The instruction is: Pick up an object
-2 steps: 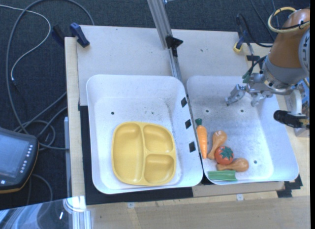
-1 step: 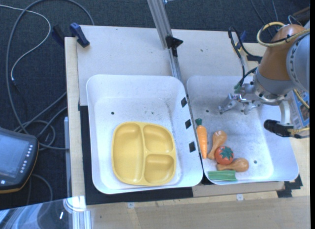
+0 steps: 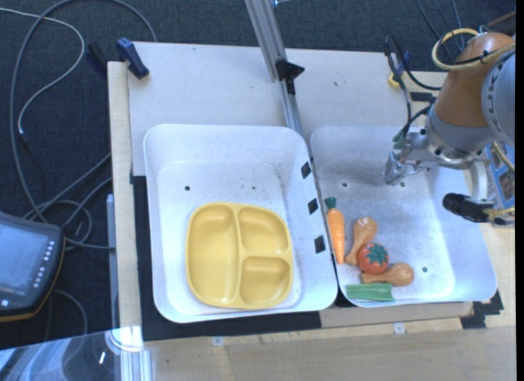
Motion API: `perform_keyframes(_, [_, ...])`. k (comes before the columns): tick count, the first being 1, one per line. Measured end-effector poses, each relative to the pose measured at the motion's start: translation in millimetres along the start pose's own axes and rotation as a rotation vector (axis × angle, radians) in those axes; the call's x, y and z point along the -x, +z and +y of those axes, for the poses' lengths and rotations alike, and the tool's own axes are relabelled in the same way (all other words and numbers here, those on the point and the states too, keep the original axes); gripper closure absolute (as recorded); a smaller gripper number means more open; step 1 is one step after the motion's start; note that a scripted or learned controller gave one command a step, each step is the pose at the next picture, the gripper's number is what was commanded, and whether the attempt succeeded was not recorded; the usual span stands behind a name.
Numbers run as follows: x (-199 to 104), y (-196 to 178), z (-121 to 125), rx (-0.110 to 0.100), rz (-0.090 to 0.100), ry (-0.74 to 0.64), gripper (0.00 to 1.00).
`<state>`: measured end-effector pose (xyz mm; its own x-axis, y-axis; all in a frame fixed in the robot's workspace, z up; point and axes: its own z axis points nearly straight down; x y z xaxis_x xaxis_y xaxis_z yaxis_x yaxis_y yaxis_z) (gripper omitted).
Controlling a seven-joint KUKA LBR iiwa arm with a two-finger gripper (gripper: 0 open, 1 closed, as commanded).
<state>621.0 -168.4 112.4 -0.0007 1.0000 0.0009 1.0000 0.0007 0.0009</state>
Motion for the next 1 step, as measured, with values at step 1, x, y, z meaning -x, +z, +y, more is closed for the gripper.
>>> perform_keyframes(1, [4.7,-45.2,0.8,0.006,-0.003,0.001,1.00])
